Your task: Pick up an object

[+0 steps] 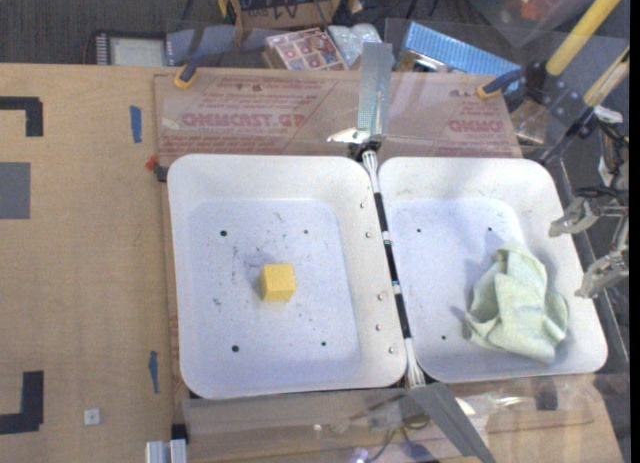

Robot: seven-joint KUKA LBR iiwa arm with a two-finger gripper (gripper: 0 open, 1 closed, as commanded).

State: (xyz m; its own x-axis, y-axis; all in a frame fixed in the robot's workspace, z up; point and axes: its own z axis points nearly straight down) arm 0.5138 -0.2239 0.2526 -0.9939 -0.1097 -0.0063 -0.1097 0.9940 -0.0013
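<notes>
Resting crumpled: soft green cloth [518, 306], right bin [440, 206]

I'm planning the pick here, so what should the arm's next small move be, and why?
Probably swing in over the right bin and line up above the pale green cloth. It lies crumpled in that bin's lower right corner, on the side the arm reaches in from. The yellow block sits alone mid-floor in the left bin, farther off, so it looks like the longer reach.
</notes>
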